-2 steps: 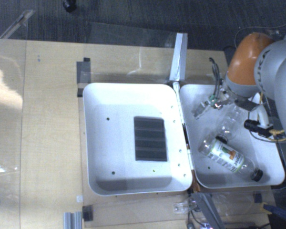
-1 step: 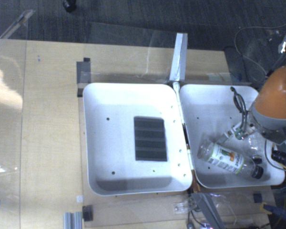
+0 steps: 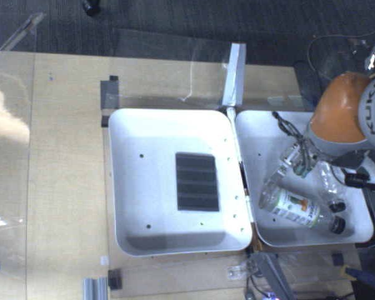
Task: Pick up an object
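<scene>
The clear plastic bottle (image 3: 294, 206) lies on its side in the right bin (image 3: 256, 127), near that bin's front wall. Its long axis runs across the bin at a slight slant, from the upper left down to the lower right. Its broad base points towards the wall shared with the left bin, and a dark cap (image 3: 336, 227) sits at the lower-right end. A white and green label wraps its middle.

The wooden bench (image 3: 62, 186) carries both bins. The left bin (image 3: 144, 136) holds a dark ribbed rectangular block (image 3: 197, 181), lying flat near its centre with its long side running front to back. The arm (image 3: 340, 108) reaches over the right bin from the right, orange band uppermost. The gripper (image 3: 295, 161) hangs just above the bottle's upper-left part. Whether it is released or clenched cannot be told, and nothing is seen in its grasp.
</scene>
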Controlling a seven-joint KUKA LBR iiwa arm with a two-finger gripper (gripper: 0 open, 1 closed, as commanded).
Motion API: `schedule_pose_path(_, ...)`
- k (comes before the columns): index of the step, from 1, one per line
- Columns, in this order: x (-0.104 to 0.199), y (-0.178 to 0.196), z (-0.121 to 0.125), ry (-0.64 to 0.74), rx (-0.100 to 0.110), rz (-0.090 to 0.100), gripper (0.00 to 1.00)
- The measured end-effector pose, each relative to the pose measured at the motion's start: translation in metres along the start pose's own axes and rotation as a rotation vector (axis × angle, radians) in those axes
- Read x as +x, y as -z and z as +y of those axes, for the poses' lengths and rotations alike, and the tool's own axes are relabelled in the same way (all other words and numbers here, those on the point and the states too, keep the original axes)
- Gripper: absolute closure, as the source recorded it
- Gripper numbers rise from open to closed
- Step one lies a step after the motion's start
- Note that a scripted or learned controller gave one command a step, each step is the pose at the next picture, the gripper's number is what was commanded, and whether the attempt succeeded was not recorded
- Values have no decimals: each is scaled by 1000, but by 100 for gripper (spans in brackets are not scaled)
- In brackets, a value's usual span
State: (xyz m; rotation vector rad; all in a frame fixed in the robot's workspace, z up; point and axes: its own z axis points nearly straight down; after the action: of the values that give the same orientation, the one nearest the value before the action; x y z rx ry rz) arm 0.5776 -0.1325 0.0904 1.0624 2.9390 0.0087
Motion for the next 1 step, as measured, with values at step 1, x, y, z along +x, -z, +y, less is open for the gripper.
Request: schedule_pose_path(1, -26, 21, -17, -347, 8, 6, 0)
